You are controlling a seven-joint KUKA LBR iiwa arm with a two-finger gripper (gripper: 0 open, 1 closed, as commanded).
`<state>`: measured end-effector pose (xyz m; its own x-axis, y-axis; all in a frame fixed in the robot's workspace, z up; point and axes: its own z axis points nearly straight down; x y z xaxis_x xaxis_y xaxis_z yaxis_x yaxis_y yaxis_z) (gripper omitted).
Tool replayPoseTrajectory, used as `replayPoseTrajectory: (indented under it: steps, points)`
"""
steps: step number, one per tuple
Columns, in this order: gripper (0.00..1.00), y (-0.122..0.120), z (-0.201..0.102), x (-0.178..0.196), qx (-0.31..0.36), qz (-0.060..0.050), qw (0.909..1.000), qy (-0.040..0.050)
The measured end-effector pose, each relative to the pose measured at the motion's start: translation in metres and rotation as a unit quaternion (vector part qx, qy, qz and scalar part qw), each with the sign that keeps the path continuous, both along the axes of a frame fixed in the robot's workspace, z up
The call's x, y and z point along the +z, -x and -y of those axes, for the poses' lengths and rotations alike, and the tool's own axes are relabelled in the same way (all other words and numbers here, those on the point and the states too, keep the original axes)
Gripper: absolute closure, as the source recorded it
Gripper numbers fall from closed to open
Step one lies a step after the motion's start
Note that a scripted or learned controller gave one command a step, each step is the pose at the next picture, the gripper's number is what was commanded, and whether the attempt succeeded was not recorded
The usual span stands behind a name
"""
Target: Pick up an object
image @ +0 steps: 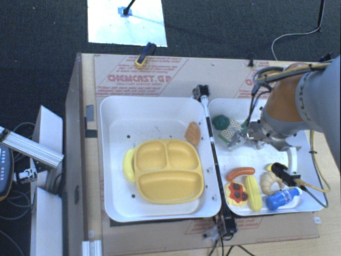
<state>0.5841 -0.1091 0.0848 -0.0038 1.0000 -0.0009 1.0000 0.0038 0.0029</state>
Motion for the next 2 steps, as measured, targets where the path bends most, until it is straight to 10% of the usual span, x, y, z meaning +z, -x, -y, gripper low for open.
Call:
replayPoseTrajectory:
  steps: [1,2]
  points:
    - [0.00,0.078,0.004,-0.001,-0.001,-0.002,1.0000,-0.0007]
    - [1.00,0.077,0.003,0.010,-0.001,0.000,1.0000,-0.0011]
